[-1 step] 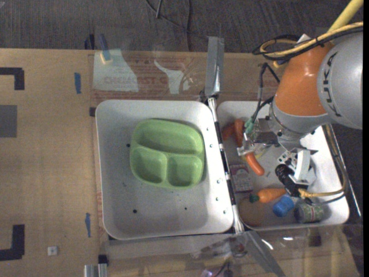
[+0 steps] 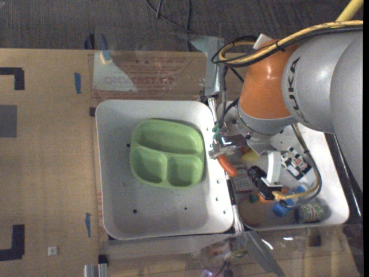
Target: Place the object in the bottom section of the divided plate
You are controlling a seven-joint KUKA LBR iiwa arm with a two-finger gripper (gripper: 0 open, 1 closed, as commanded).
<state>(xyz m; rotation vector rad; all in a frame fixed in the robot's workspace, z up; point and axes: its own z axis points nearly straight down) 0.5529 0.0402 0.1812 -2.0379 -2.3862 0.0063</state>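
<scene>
A cardboard-covered bench fills the left of the frame, with dark carpet along the top. Right of it sits the left white bin, holding the green divided plate at its centre; the plate's sections look bare.

At the seam between the bins, just right of the plate, the gripper hangs under the orange-banded wrist. A small orange object lies just below it, but whether the jaws are open, closed or pinching that piece cannot be told from here.

The right bin holds the clutter: a blue piece, a patterned cylinder.

Judged risks: the object may not be gripped at all, or could snag the bin walls at the seam and drop short of the plate.
</scene>
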